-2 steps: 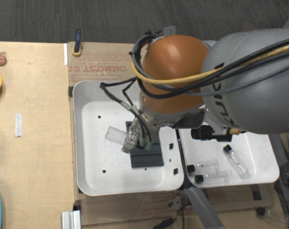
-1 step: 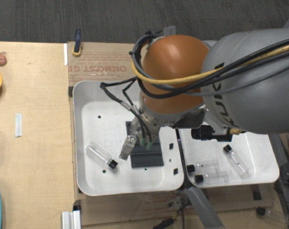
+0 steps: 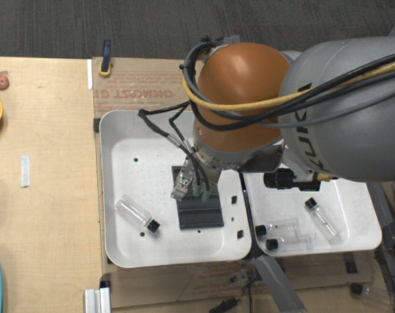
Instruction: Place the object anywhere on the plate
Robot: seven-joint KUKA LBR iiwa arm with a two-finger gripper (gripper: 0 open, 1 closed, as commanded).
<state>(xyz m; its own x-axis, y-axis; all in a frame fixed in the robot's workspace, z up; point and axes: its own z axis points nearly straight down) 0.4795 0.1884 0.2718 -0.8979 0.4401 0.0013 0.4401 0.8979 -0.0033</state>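
Nearest, in the left bin point(image 3: 119, 253), a clear vial point(image 3: 136, 214) with a black cap lies left of the dark ridged plate point(image 3: 200, 212). The gripper point(image 3: 189, 189) hangs over the plate's far edge (holding anything? I cannot tell). Likely the approach step; next, descend on the vial.

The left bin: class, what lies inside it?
The left bin holds a clear vial and a dark ridged plate, with the gripper above it. The arm covers the bin's rear right part.
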